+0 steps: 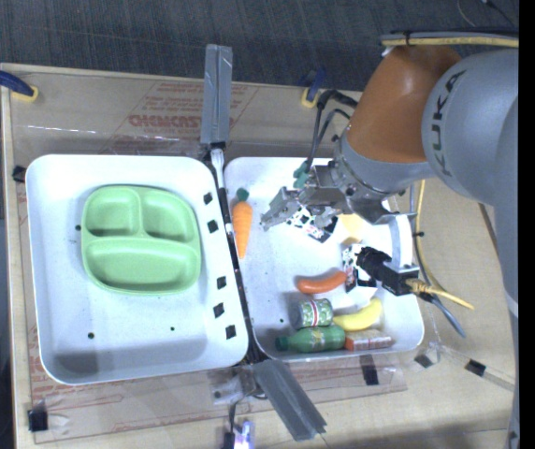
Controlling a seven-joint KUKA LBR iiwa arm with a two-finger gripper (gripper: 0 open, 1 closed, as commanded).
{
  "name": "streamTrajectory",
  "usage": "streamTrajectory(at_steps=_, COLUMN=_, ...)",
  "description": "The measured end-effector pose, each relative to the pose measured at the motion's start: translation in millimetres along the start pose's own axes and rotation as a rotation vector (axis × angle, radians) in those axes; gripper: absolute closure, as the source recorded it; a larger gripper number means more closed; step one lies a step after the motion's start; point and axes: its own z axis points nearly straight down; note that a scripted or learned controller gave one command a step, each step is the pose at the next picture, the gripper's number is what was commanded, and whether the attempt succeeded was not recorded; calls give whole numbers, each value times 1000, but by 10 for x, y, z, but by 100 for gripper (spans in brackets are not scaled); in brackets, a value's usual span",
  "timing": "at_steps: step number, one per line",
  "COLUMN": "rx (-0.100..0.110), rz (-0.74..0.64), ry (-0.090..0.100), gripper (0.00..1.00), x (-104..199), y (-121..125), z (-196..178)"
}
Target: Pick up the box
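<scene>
My gripper (291, 206) hangs low over the upper middle of the right bin (267, 321), below the grey wrist and the orange band. A small black-and-white patterned object (318, 225), which looks like the box, sits right at the gripper's lower right side, partly covered by it. I cannot make out whether it is between the fingers or only beside them. A yellow patch (352, 223) shows just to the right of it, under the wrist.
The right bin also holds a carrot (241, 224) by its left wall, a sausage (322, 282), a can (315, 312), a banana (361, 317), a green bottle (312, 340) and a flat red-and-white piece (372, 342). A green divided plate (141, 237) lies in the left bin (108, 354).
</scene>
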Motion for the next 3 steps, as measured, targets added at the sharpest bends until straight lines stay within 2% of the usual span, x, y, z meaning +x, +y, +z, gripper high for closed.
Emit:
streamTrajectory(at_steps=1, rx=-1, rz=-18, ry=-1, gripper=0, x=-832, y=-477, z=590)
streamTrajectory(at_steps=2, rx=-5, rz=319, ry=-1, gripper=0, x=-1079, y=-706, z=343)
streamTrajectory(at_steps=3, rx=-1, rz=163, ry=0, gripper=0, x=-650, y=-30, z=1576)
